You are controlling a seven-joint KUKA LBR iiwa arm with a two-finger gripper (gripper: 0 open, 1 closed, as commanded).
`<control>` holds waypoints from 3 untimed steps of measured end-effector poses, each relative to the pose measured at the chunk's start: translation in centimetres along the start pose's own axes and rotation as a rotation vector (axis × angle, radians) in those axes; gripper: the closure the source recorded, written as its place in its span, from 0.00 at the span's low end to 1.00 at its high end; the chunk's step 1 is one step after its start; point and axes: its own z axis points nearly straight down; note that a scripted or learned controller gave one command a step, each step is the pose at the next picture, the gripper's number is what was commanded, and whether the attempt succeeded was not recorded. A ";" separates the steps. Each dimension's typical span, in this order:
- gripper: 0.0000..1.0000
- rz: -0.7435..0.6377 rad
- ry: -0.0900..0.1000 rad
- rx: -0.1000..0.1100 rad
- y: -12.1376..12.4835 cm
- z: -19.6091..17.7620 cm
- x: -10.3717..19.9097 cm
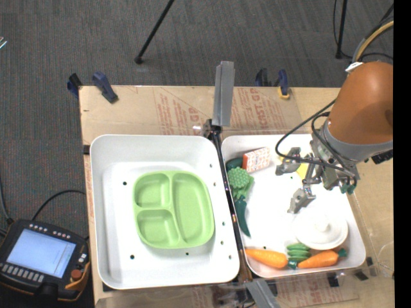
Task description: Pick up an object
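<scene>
White bins sit side by side, and you have not picked anything up yet. Your gripper point(300, 201) hangs over the right bin point(273, 191), near the middle, with nothing between its fingers that you can see. I cannot tell if the claw is spread or pressed together. A white lid point(322, 231) sits just past it at 5 o'clock. Two carrots point(268, 257) and some green beans point(297, 249) lie along the 6 o'clock wall. A broccoli point(240, 179) and a small box point(257, 160) wait toward 10 o'clock. The left bin point(109, 172) has a green tray point(173, 210). All the work is left: go down, grab, lift.
</scene>
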 end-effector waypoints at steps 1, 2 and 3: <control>0.00 0.134 0.012 -0.001 1.3 12.8 -4.7; 0.00 0.088 -0.004 0.002 -7.1 12.6 -8.0; 1.00 0.082 -0.010 0.001 -6.8 11.4 -8.2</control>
